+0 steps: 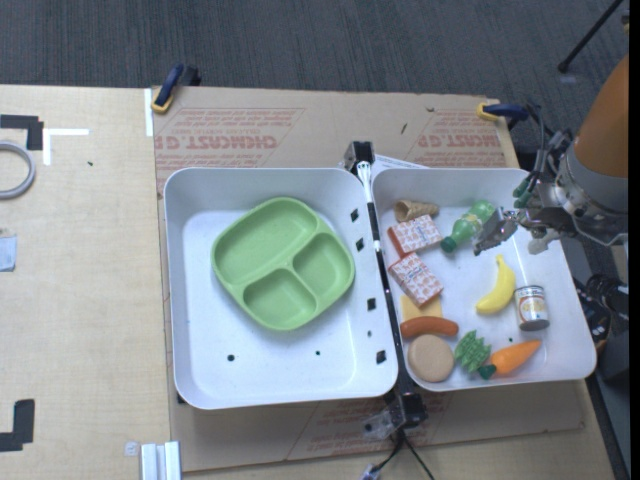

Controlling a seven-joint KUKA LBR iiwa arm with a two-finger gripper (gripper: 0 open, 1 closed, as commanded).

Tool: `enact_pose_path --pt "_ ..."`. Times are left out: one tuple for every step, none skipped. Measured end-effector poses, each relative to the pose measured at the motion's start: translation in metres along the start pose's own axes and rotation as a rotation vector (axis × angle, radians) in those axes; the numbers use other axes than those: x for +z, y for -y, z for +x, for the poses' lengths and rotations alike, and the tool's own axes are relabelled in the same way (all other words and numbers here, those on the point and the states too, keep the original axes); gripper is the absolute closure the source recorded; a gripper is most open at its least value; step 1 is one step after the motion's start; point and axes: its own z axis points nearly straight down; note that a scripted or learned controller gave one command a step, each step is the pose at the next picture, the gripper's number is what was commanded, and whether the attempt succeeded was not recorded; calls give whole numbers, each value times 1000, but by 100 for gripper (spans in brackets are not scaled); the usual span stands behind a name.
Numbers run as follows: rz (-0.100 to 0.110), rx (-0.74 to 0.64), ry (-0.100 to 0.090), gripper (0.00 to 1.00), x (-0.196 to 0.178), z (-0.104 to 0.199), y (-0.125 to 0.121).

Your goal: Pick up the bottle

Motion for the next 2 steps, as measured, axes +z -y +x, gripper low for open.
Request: enact_pose_path --pt "0 1 1 100 -10 0 -1" --pt "-2 -145 1 100 12 -106 22"
